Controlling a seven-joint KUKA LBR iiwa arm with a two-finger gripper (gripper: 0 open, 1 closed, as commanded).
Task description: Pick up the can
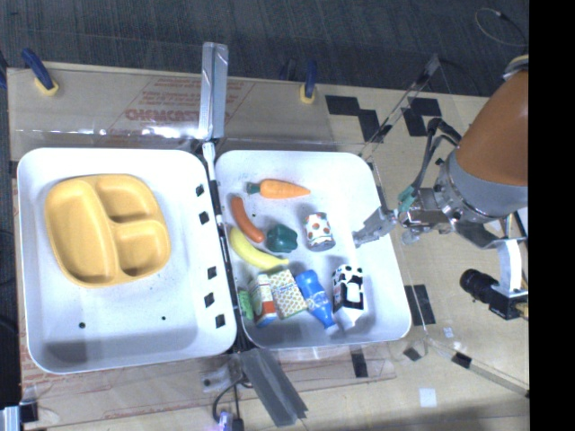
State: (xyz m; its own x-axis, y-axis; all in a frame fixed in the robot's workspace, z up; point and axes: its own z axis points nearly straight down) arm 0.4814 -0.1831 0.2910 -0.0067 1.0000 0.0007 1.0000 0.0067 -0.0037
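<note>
Arm (492,164) comes in from the right, wrist sitting over the right bin's (382,182) right rim; left bin (36,268) just has a yellow tray (108,227). Gripper (370,229) pokes in over the rim; can't tell if it's wide or narrow tbh, nothing visibly in it. Can (318,230) is mid-bin, just left of the gripper, near but apart; looks tipped w/ its long axis running roughly up-down the view. Imo next move = short reach left + down. Carrot (278,188) sits above it; green thing (281,237) close on its left.

can (318,231) open above; carrot (278,189) and green toy (281,237) nearby.
</note>
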